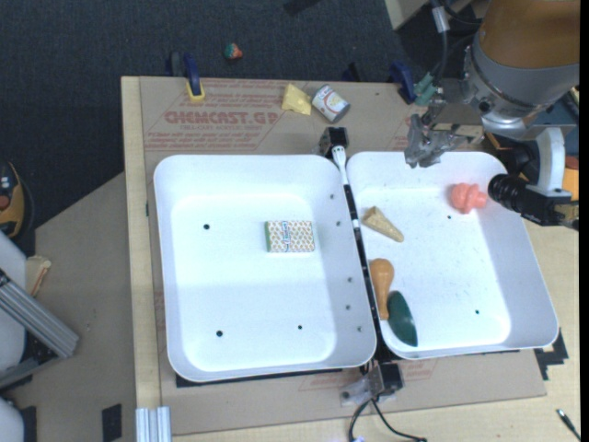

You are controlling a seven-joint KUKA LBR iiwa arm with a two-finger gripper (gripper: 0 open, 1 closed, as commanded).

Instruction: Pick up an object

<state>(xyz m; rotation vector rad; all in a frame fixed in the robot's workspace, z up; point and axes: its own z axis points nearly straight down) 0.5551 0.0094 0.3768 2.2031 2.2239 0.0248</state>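
One empty gripper (426,151) above right bin (515,284).

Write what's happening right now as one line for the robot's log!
gripper: over right bin's far edge, holding nothing | pink toy, cone, green toy: in right bin | patterned block: in left bin

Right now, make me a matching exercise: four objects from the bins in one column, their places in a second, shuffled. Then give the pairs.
Objects:
1. patterned block
2. pink object
3. dark green object
4. tan wedge

Places:
A. right bin, far side near the right wall
B. right bin, near corner by the divider
C. left bin, about the middle
D. right bin, by the divider, toward the far side

Pairs: 1-C, 2-A, 3-B, 4-D
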